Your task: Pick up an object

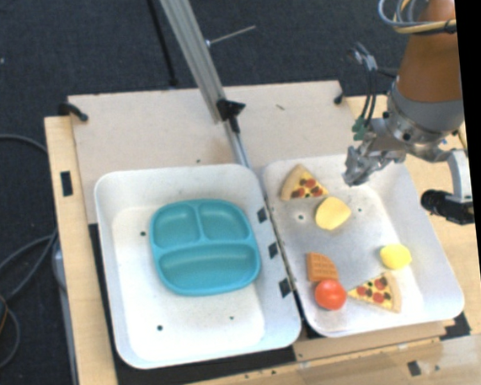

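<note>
The right bin (414,238) holds several toy foods. A pizza slice (301,185) lies at its far left, with a pale yellow piece (332,213) just in front of it. Nearer the front are a brown waffle-like square (320,266), a red tomato (330,294), a second pizza slice (377,292) and a yellow lemon (396,256). My gripper (358,170) hangs over the bin's far edge, right of the first pizza slice, with nothing seen in it.
A teal divided plate (204,246) lies in the left bin (135,324). A slanted metal pole (198,56) runs down to a clamp between the bins. The arm's grey body and orange band (427,59) stand over the right side.
</note>
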Controlling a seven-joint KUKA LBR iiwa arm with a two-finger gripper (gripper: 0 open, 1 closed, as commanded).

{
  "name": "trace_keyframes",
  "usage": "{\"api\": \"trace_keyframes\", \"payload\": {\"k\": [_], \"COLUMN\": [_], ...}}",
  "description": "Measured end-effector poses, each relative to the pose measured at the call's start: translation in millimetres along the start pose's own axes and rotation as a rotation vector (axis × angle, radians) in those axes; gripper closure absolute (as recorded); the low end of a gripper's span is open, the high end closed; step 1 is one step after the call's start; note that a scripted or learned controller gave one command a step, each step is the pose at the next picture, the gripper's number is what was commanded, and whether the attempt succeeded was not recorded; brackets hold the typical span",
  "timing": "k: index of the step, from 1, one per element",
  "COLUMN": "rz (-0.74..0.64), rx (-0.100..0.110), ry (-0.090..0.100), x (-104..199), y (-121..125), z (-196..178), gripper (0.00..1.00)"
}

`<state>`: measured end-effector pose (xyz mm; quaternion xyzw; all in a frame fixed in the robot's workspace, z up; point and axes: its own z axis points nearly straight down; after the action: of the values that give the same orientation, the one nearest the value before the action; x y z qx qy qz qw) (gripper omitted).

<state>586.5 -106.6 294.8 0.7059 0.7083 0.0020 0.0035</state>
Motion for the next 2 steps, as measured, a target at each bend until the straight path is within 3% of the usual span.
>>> {"api": "trace_keyframes", "payload": {"k": [2], "rz": [-0.003], "rx": [0.007], "ry": [0.003], "x": [91], "y": [-26], "z": [14], "gripper": [1.00]}}
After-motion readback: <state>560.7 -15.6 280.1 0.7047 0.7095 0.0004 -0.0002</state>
